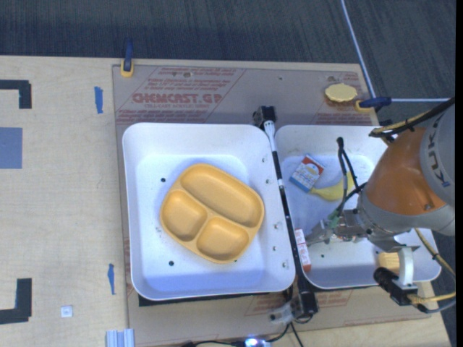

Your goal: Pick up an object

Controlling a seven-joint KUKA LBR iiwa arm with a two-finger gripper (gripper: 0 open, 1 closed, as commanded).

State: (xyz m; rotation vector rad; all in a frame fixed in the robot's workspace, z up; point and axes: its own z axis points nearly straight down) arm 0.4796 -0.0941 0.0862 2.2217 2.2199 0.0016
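Note:
The right bin (318, 273) holds a small blue, white and orange carton (307, 173) near its far left corner. Beside the carton lies a yellow banana-shaped piece (333, 190), partly hidden by a black cable and the arm. My gripper (329, 231) hangs low over the bin's middle, just on the near side of the yellow piece, below the orange-banded wrist (401, 183). Nothing is visibly held in it. In the left bin (145, 157) a yellow three-part plate (211, 212) lies flat.
A black clamp (266, 114) and a divider with a red and white tag (300, 246) sit between the bins. A yellow disc (341, 92) and a blue clip (372, 103) lie behind the right bin. The arm covers that bin's right side.

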